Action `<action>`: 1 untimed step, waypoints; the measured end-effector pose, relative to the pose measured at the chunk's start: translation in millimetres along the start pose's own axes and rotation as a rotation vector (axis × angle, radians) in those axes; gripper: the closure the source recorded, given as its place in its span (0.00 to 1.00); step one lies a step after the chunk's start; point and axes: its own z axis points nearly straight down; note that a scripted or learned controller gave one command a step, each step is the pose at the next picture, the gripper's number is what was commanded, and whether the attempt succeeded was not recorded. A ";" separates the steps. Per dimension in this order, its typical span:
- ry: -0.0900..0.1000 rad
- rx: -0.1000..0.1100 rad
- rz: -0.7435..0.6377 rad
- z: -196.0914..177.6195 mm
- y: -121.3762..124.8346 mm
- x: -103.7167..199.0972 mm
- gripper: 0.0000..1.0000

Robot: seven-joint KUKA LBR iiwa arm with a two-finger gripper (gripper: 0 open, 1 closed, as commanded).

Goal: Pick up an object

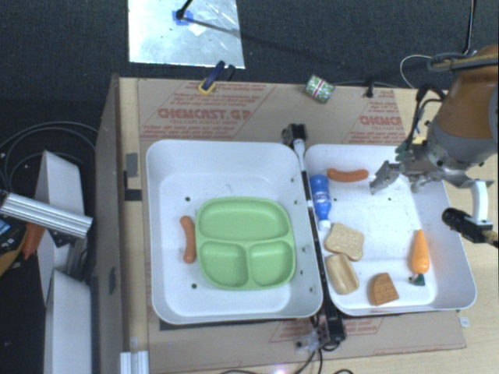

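Bench first: cardboard sheet [234, 111] under two white bins, left bin [168, 209] carrying a green divided tray [245, 241] with a toy sausage [188, 239] lying just beside the tray's left edge. Right bin [460, 287] holds the choice of targets: a second sausage [348, 175] near the far wall, a blue-and-white bottle [320, 195] along the divider, a toast slice [345, 241], a bread roll [341, 273], a brown cracker-like piece [383, 289] and a carrot [420, 252] toward the right wall.

Arm's in over the far right corner of that bin, gripper [384, 179] hanging just right of the far sausage, fingers look spread with nothing between them. Nearest pick, I'd say, is that sausage. To do it well: slide left until the fingers straddle it across its narrow width, drop straight down, close only once low enough. It sits close to the bin wall, so a clean vertical approach matters.

Writing: red print on the cardboard reads "CHEMCAST GP", repeated; the right-hand copy is partly covered.
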 end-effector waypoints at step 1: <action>0.000 -0.001 0.002 95.2 -32.0 45.2 0.00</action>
